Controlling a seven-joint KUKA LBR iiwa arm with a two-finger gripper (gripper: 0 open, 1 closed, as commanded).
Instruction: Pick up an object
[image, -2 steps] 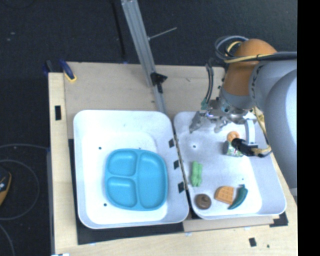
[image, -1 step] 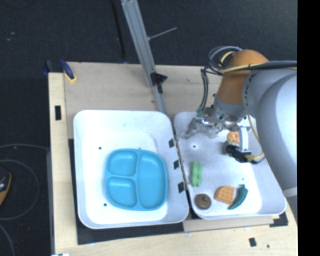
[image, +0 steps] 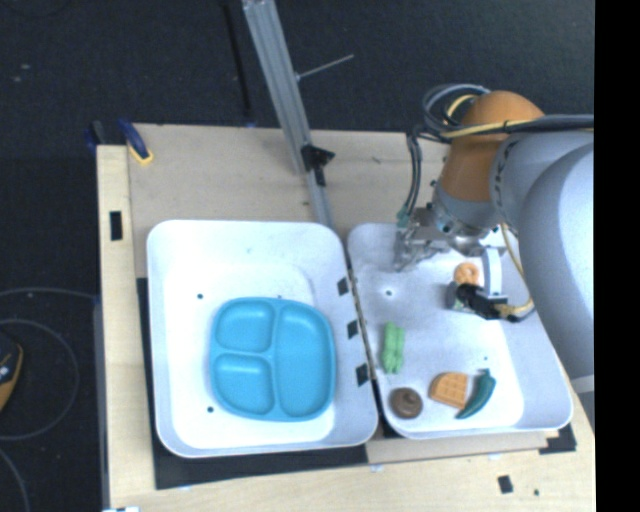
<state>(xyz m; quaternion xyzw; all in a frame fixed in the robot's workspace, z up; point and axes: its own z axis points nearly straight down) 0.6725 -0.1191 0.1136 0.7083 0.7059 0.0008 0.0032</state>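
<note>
two bins; jaws (image: 410, 248) near right bin (image: 540, 345) far-left corner, spread unclear; open floor below, green toy (image: 393, 347) by left wall.

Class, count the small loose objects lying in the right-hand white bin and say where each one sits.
5, though the arm may hide more: green piece near the left wall, brown disc at the front, orange waffle touching the teal pepper, small orange item by the gripper.

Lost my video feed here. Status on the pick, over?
Gripper low at right bin's far-left corner, nothing seen held. Green piece, brown round, orange waffle lie nearer, untouched. Blue tray in left bin.
</note>
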